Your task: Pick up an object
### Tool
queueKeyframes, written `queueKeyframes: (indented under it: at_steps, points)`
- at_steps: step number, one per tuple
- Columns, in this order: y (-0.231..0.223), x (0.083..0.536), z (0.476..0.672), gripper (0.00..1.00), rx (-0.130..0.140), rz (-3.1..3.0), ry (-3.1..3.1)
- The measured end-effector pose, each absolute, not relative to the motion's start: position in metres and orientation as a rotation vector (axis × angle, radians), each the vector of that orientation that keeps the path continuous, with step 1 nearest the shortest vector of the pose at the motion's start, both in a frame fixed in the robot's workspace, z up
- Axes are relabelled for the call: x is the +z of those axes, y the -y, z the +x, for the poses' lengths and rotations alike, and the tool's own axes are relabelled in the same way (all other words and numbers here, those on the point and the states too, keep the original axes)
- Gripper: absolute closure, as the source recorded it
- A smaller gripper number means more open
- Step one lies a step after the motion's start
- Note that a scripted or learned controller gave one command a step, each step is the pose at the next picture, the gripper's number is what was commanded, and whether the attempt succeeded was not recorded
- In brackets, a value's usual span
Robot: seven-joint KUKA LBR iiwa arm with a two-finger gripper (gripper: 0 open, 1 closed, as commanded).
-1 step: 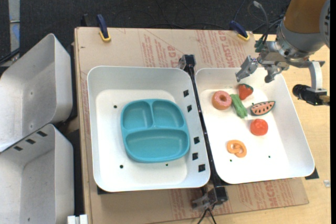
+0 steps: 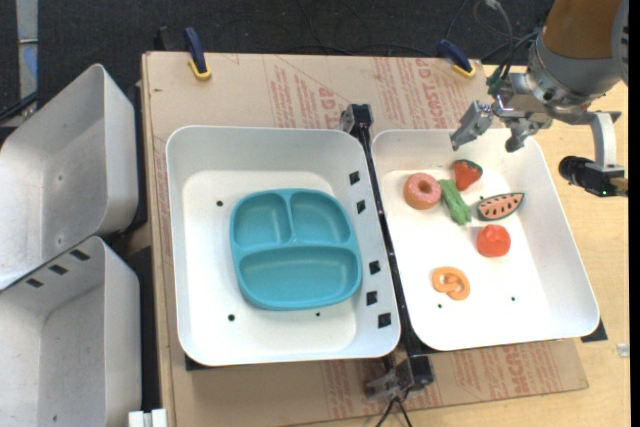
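Note:
The right bin [image 2: 560,305] holds several toy foods: a pink donut [image 2: 423,191], a strawberry [image 2: 466,174], a green pickle [image 2: 457,205], a watermelon slice [image 2: 499,206], a red tomato [image 2: 493,240] and an orange pretzel [image 2: 451,282]. My gripper [image 2: 493,130] hangs above the bin's far edge, just beyond the strawberry, open with nothing between its fingers.
In the left bin [image 2: 200,315] lies a teal divided plate [image 2: 295,248]. A black divider [image 2: 378,235] runs between the bins. Two more white bins [image 2: 60,215] stand at the far left. Clamps [image 2: 198,55] hold the cardboard base at its far edge.

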State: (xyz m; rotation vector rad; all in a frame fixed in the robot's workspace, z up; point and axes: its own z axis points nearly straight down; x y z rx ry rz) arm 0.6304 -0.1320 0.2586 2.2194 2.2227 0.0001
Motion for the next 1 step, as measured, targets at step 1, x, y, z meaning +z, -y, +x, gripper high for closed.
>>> queueKeyframes:
  at_steps: [1]
  points:
    - [0.1299,0.2008,0.6207,0.00,-0.005,2.225,-2.223]
